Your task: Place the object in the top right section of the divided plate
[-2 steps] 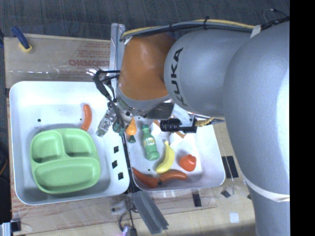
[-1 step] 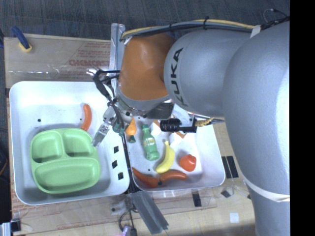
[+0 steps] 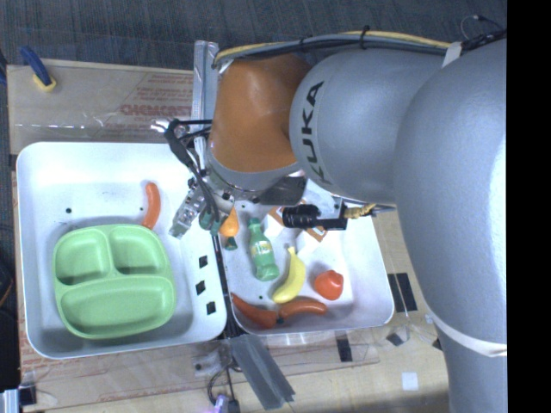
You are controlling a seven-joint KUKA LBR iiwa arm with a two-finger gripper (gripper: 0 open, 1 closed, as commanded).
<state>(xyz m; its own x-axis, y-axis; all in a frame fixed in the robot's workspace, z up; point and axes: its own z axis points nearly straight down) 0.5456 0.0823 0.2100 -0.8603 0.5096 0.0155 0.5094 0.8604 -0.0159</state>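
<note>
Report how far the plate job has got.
Nothing looks done: the green divided plate in the left bin has nothing in its top right section. The gripper sits near the bins' shared edge, contents unclear. Placing an object is left; a sausage lies beside the plate.

Green plate [image 3: 112, 284], yellow banana [image 3: 290, 280], orange sausage [image 3: 151, 205], white bins [image 3: 52, 166].

the grey arm [image 3: 362, 136] carries black letters reading "uka", running vertically at the frame's centre, the first letter cut off by the orange band. faint red print marks the cardboard [image 3: 129, 101] at upper left, too blurred to read.
</note>
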